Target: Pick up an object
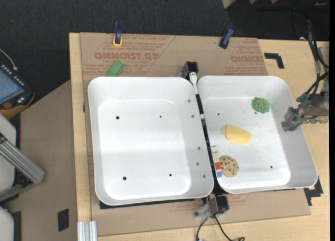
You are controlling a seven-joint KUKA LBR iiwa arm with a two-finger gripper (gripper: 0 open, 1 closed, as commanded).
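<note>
The right bin (277,174) holds three things. A green, bumpy, broccoli-like piece (260,105) lies near its far right. A yellow rounded piece (238,134) rests in the middle. A brown speckled cookie (229,166) sits by the bin's near left wall. My gripper (291,119) hangs low at the bin's right rim, to the right of the yellow piece and just below and right of the green one. It touches none of them, and nothing shows in it.
The left bin (104,130) lies beside the right one, with a black divider strip (201,119) between them. Blue clamps (118,28) (227,35) and a green tag (115,68) sit on the cardboard at the back. Cables (315,51) hang at the far right.
</note>
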